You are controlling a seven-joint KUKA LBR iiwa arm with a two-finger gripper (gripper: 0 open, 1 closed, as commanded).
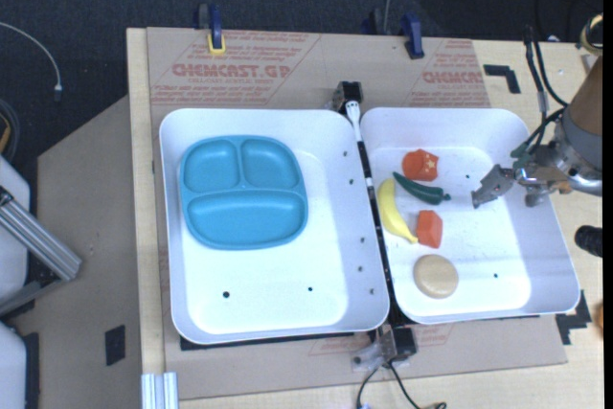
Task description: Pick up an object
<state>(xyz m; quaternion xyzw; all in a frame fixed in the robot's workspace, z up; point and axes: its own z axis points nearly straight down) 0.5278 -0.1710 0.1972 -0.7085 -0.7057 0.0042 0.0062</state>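
Note:
In the right bin (pixel 536 287) lie a red tomato (pixel 420 164), a dark green chili (pixel 423 191), a yellow banana (pixel 393 212), a small red block (pixel 429 228) and a tan round bun (pixel 436 276). They are clustered in the bin's left half. My gripper (pixel 510 194) hangs over the bin's right half, to the right of the chili and apart from it. Its fingers are open and nothing is between them.
A blue divided plate (pixel 244 190) rests in the left bin (pixel 278 302). The arm comes in from the right edge above the right bin's far right corner. Cables run along the divider between the bins and at the back right.

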